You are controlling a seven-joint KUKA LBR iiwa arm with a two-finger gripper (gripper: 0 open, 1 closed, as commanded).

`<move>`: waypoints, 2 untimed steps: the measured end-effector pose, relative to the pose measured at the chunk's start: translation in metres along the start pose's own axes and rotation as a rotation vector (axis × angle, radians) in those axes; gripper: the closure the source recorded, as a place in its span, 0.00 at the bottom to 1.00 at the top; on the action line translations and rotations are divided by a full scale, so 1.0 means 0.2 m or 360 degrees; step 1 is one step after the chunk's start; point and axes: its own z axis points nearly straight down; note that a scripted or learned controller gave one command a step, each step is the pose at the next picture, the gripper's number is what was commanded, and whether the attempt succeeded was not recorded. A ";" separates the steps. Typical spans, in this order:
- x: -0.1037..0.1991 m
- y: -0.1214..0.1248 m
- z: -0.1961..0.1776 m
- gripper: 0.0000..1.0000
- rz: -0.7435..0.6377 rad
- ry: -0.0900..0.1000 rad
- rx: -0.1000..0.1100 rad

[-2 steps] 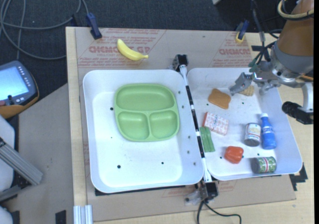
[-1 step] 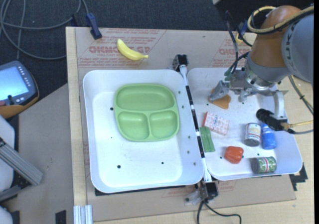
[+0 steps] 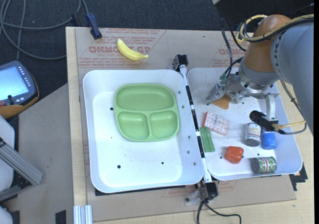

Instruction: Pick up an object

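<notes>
My gripper hangs low over the back left part of the right bin, open, its fingers spread. A small orange-brown piece lies on the bin floor right at the fingertips, touching or nearly touching them; nothing is lifted. In front of it lie a pink patterned packet, a green strip and a red-orange toy vegetable. A silver can, a blue object and a green can on its side sit toward the right.
The left bin holds a green divided plate. A banana and a blue-handled tool lie on the board behind it. The arm's orange band rises over the right bin's back edge, with cables alongside.
</notes>
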 end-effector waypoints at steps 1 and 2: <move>-0.08 0.13 0.00 0.00 -0.0002 -0.0001 -0.0005; 0.11 0.03 0.00 0.00 -0.0002 0.0002 -0.0001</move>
